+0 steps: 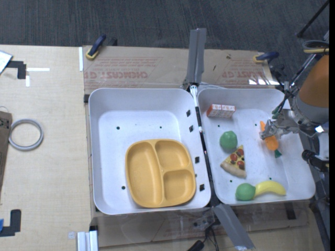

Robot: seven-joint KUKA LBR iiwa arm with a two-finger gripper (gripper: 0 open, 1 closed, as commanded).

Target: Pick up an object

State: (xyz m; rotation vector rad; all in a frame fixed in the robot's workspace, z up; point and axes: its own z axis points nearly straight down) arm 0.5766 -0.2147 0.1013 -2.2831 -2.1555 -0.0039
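Observation:
My gripper (271, 130) hangs low over the right side of the right bin (293, 192), reaching in from the right. An orange carrot (271, 143) with a green tip lies directly under it, touching or nearly touching it; whether it is gripped cannot be told. A green ball (228, 140), a pizza slice (234, 162), a small red and white box (220, 110), a green round fruit (244, 191) and a yellow banana (270, 189) lie elsewhere in the same bin.
The left bin (104, 114) holds a yellow divided plate (160, 172). A grey divider post (196, 56) stands behind the seam between the bins. A roll of tape (25, 134) lies on the bench at far left.

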